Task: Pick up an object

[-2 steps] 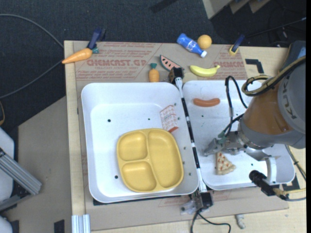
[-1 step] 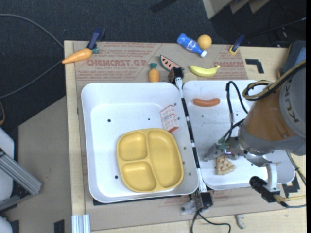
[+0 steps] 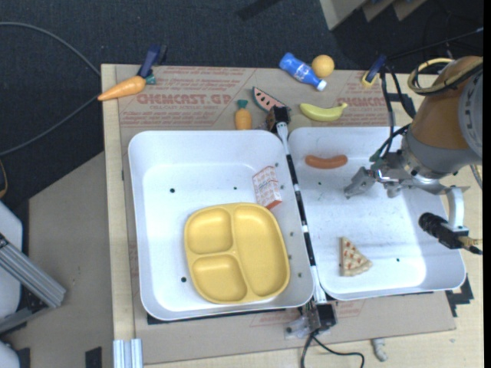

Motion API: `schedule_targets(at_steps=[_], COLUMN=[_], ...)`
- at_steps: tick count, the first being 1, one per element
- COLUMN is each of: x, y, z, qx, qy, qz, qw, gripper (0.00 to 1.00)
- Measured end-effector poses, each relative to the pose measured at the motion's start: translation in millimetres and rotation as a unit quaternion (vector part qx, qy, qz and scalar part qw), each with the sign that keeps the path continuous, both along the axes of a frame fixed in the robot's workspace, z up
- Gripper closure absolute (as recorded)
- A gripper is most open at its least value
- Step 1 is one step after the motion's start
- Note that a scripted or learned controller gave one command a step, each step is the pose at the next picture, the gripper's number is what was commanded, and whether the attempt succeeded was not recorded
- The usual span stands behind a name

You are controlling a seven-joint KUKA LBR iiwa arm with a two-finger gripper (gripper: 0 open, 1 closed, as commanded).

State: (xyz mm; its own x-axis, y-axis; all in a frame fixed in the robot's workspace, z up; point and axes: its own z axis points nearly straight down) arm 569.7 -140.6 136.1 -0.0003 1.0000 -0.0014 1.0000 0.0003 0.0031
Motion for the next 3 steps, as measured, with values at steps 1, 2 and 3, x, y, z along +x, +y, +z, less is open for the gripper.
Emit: schedule_targets(at_steps=[1, 2, 3], x=[-64, -91, -91], y=[35, 47, 49], z=[-5, -25, -52], qx=[0.0008, 0.0012, 0.0013], qy=[0.002, 0.003, 0.003], qz=[0.0, 0.0, 0.0], qw=[1.0, 1.0, 1.0], gripper=[0.0, 0.0, 0.0])
